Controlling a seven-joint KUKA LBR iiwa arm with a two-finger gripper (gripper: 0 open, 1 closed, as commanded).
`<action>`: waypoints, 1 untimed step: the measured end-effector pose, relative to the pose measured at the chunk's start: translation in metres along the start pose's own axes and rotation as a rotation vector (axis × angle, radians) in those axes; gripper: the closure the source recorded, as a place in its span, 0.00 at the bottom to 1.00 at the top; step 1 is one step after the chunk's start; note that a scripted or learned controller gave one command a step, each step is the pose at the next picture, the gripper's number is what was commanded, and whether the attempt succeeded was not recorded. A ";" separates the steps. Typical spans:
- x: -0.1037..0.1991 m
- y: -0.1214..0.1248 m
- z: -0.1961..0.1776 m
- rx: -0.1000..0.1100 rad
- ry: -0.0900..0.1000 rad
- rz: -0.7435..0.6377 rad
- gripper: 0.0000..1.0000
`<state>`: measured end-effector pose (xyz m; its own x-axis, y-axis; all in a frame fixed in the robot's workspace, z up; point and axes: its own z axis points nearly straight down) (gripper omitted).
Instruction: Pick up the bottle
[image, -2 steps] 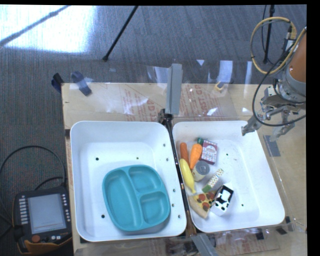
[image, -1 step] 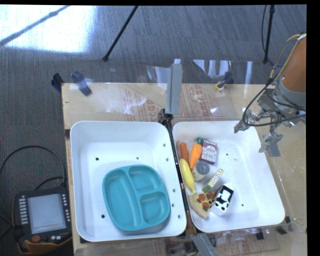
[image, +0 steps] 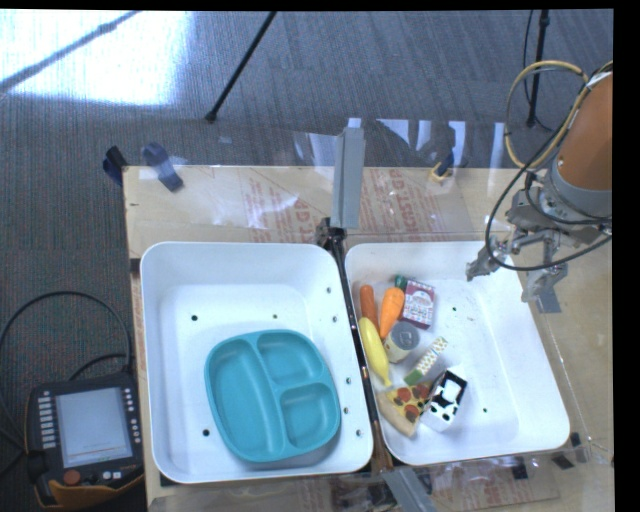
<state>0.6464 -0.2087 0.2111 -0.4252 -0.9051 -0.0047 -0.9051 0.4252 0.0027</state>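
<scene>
Hovering at the two o'clock side of the scene, our claw (image: 510, 268) is hanging over the upper right corner of the right bin (image: 520, 400), its two fingers spread apart and gripping nothing.

We are counting two white bins, one teal divided tray (image: 272, 397), two carrots (image: 380, 308), one banana (image: 374, 350), one pizza slice (image: 402, 405), one red carton (image: 419, 302), one black-and-white cow-patterned box (image: 446, 398), and one small bottle (image: 404, 340).

All the small items are crowding against the right bin's nine o'clock wall, leaving open white floor toward three o'clock. The bottle is lying among them, just beside the banana and below the carton.

The left bin (image: 170, 300) is holding the tray alone, toward six o'clock.
</scene>
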 end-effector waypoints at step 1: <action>-0.004 0.002 -0.007 0.002 -0.001 -0.375 0.00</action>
<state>0.6467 -0.2043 0.2185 -0.0642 -0.9979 -0.0063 -0.9979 0.0642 -0.0016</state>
